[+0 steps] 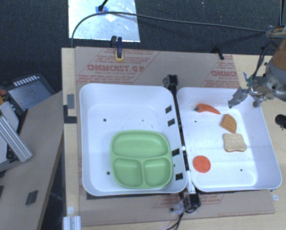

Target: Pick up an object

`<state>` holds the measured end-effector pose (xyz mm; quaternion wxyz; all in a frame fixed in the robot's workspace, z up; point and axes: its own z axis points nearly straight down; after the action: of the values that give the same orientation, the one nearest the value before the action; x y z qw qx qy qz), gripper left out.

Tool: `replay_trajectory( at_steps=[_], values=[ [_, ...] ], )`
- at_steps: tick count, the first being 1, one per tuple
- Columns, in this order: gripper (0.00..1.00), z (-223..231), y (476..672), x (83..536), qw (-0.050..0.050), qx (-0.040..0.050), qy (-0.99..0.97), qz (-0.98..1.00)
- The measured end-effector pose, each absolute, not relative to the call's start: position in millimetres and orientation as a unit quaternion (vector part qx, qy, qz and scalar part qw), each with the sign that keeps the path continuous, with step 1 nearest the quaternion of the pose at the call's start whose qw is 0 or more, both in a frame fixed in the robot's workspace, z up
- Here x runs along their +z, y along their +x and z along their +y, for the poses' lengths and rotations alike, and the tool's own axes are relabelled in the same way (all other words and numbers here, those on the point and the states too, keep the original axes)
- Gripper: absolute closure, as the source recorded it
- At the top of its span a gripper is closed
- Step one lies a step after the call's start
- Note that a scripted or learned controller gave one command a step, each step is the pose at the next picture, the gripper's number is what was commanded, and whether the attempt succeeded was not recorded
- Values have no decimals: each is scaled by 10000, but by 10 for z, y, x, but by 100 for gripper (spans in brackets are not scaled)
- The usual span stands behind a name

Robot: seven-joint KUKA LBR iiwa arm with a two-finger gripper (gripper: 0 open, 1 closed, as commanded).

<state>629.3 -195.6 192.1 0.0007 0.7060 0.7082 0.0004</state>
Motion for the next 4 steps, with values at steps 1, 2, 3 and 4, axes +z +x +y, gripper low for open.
replay_trajectory(
  at_steps=[1, 2, 3, 4],
  values=[
    [0, -1963, 6273, 1507, -1, -4, 7064, 7078],
    [0, -1999, 6178, 1009, -6, -6, 7068, 7075],
    [0, -1996, 6186, 846, 6, 1, 7063, 7079],
    [100, -1998, 6205, 972, 34, 16, 7059, 7083]
  ],
)
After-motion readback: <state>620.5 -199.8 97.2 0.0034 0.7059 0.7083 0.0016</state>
